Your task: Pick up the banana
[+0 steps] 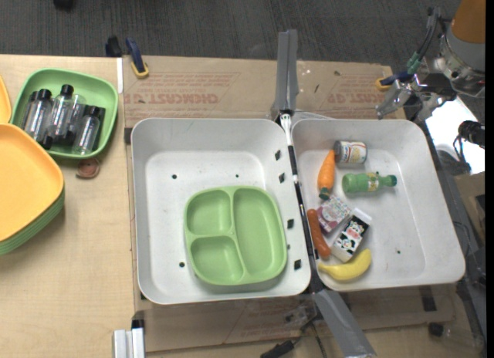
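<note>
The banana [345, 267], smooth, yellow and curved, lies at the lower left of the right bin [417, 217], near its front wall. Touching it from above is a small carton [351, 236] printed in black and white, with a crinkled pinkish packet [334, 211] beside that. A slim red-orange piece [317, 234] runs along the bin's left wall, and a tapering orange carrot [326, 172] sits above it. A green bottle [369, 183] lies on its side; a small tin [350, 152] rests near the back wall. The left bin [154, 194] holds a glossy green plastic tray [234, 234] with three compartments. The gripper [401, 96] hangs at the upper right of the frame, beyond the right bin's back corner; whether it is wide or narrow cannot be told.
</note>
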Motion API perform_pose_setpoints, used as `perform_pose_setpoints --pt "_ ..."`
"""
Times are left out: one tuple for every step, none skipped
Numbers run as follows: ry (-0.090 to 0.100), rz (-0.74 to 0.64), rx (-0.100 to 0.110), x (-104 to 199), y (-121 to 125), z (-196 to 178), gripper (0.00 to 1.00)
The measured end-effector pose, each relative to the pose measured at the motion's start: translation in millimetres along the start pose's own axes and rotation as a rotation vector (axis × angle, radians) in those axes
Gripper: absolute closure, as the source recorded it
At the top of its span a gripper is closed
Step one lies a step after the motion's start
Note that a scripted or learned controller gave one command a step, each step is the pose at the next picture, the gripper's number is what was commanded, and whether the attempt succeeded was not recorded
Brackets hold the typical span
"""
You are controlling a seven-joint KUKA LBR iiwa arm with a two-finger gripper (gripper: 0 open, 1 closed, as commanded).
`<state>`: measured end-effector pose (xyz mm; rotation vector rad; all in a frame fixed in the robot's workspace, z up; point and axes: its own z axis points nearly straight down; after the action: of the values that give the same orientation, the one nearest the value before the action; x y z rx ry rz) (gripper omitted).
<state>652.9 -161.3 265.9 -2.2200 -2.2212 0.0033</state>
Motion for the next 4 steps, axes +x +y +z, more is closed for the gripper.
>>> perform_pose_setpoints --pt "0.0 0.037 0.0 -29 -50 147 0.0" --pt "0.003 0.154 0.001 -42 -96 175 0.0" --pt "0.002 0.293 0.001 -17 -161 129 0.0" --pt "0.001 0.295 0.002 -18 -161 121 1.0"
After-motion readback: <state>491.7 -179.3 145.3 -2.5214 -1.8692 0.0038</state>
